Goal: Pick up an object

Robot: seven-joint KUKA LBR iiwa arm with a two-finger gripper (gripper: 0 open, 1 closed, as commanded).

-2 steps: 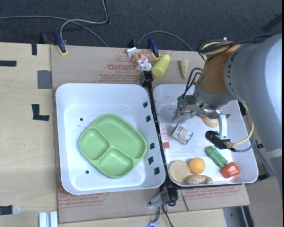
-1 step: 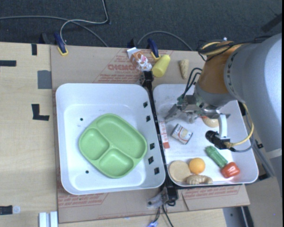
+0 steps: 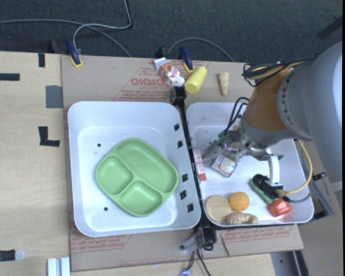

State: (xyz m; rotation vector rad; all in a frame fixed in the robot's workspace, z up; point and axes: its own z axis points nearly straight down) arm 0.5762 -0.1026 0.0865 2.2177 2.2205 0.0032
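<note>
Two white bins sit side by side on the bench: the left bin (image 3: pixel 83 125) holds a green divided plate (image 3: pixel 137 177), and the right bin (image 3: pixel 302 211) holds the clutter. The arm (image 3: pixel 310 96) comes in from three o'clock and bends down over the right bin, with its gripper (image 3: pixel 229 148) low over that bin's ten o'clock quarter. Directly under it lies a small clear packet (image 3: pixel 224 165) with a pale label, its long axis running roughly from one o'clock to seven o'clock; the wrist covers its upper end, and whether the jaws are spread or pinching it cannot be told. At the packet's nine o'clock, against the dividing wall, lies a thin red-and-white wrapper (image 3: pixel 199 164), its long axis near twelve to six. Toward five o'clock in the same bin lie a dark green and red toy vegetable (image 3: pixel 270 195) pointing its red tip to five o'clock, an orange ball (image 3: pixel 238 201), a tan disc (image 3: pixel 216 207) and a peanut-shaped piece (image 3: pixel 240 218).
</note>
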